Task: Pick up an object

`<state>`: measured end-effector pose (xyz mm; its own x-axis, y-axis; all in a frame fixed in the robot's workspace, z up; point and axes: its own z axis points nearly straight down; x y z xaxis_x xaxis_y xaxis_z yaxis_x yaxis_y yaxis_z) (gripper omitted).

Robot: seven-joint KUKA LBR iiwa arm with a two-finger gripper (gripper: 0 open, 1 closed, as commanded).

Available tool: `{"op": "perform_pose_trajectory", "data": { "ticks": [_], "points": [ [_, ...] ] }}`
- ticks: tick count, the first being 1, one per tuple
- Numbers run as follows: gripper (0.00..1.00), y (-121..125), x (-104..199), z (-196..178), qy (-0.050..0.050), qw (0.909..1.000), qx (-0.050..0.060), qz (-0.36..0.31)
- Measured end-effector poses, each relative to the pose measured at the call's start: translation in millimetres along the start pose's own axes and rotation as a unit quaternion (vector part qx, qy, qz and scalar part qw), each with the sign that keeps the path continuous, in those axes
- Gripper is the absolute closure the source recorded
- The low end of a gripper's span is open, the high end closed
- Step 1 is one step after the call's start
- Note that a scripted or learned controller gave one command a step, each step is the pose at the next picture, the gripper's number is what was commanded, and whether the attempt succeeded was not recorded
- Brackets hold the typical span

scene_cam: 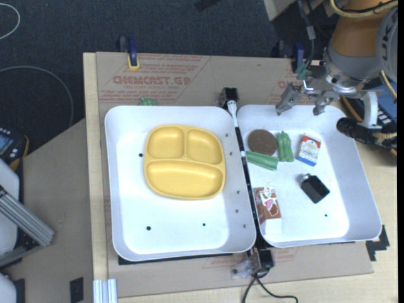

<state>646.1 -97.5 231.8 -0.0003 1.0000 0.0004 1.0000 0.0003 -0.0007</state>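
We see the arm reach in above the right bin's far edge, jaws spread and holding nothing, beyond the brown disc.

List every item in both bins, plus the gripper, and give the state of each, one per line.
gripper: open, holding nothing, above the right bin's far edge.
yellow divided plate: flat in the left bin.
brown round patty: lying flat, right bin.
two green pods: lying beside the patty.
small carton: on its side.
black block: lying apart.
brown packet: flat near the divider.
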Motion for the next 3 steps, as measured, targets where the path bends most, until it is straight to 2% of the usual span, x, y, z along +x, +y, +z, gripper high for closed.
{"op": "perform_pose_trajectory", "data": {
  "ticks": [1, 2, 3],
  "points": [
    [0.00, 21, 53, 50, 0.001, 1.0000, 0.002, -0.002],
    [0.00, -27, 111, 47, 0.001, 1.0000, 0.003, -0.002],
    [0.00, -50, 161, 47, 0.001, 1.0000, 0.002, -0.002]
  ]
}}
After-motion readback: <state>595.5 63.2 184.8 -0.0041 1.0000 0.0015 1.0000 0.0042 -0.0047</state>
